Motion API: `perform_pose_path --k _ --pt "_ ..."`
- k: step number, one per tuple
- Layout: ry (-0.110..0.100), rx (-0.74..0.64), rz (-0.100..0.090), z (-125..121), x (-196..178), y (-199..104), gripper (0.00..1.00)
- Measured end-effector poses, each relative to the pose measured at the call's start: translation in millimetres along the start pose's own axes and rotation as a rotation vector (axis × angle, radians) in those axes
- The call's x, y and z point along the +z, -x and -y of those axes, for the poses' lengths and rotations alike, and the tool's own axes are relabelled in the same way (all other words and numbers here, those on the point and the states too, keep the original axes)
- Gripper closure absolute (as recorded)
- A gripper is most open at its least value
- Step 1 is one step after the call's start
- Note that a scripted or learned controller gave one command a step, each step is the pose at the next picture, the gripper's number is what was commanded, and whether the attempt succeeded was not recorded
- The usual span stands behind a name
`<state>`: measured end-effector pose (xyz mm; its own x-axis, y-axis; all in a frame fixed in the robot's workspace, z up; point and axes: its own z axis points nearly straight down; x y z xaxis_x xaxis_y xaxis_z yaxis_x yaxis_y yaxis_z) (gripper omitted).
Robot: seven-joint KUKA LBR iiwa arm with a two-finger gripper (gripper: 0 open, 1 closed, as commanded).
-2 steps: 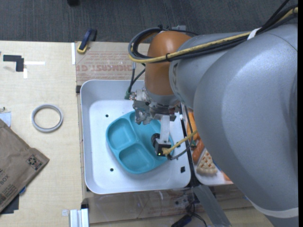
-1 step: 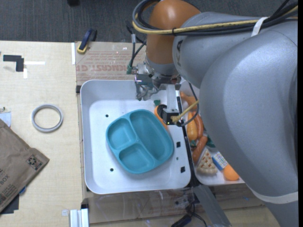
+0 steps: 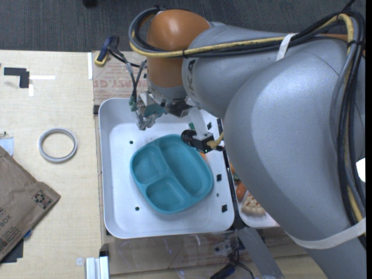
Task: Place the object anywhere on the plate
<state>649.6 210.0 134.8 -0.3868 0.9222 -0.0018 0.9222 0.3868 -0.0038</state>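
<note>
The blue-green plate (image 3: 171,182) lies flat in the left white bin (image 3: 116,173), from the middle of the bin floor toward its lower right. It has three compartments, two side by side at the upper end and one at the lower end. I cannot tell from here which thing is the one to be placed.

My tool (image 3: 143,120) hangs over the upper left part of the same bin, just beyond the plate's upper left rim and apart from it. Whether the tool is wide or narrow I cannot tell, nor whether it grips anything; the view there is too cluttered and small.

The grey arm (image 3: 279,115) comes in from the right and covers most of the right half of the frame. Its orange band (image 3: 174,34) sits at top centre, straight above the tool. Below the arm, a corner of the right bin (image 3: 256,218) peeks out, with an orange piece (image 3: 240,192) and a pale, bumpy piece (image 3: 254,204) in it, both mostly hidden.

On the pale counter (image 3: 52,109) to the left of the bins lies a grey ring (image 3: 58,145), well apart from the bin. A brown paper bag (image 3: 20,205) is in the lower left corner, and a black L-shaped mark (image 3: 17,75) in the upper left. A strip of printed cardboard (image 3: 116,77) shows just above the left bin's top edge.
</note>
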Motion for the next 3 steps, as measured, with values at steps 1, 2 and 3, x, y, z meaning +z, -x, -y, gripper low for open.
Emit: perform_pose_path --k 1,2,3 --pt "0.006 0.082 0.002 35 35 71 1.0" --pt "0.002 -0.03 0.001 11 -16 52 1.0" --pt "-0.002 -0.138 -0.001 91 0 -17 1.0"
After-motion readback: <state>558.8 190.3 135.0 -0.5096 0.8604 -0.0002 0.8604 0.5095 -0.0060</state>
